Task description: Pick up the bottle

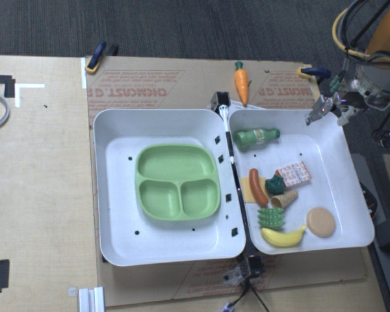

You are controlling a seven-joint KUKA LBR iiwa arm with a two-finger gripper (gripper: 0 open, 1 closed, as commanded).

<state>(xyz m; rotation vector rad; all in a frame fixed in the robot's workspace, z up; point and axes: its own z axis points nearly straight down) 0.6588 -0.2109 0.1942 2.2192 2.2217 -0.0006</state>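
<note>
The bottle (257, 137) lay on its side in the right bin (341, 168), at its far left, close to the wall. The gripper (324, 109) hung above that bin's far right corner, well apart from it; whether it was open or shut could not be told. A grasp could fail here: the round bottle might roll, and the nearby wall could block the gripper.

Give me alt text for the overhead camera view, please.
A green bottle lies on its side in the right bin, near toy food; the tool hovers over that bin's far right corner. The left bin holds a green divided plate.
</note>
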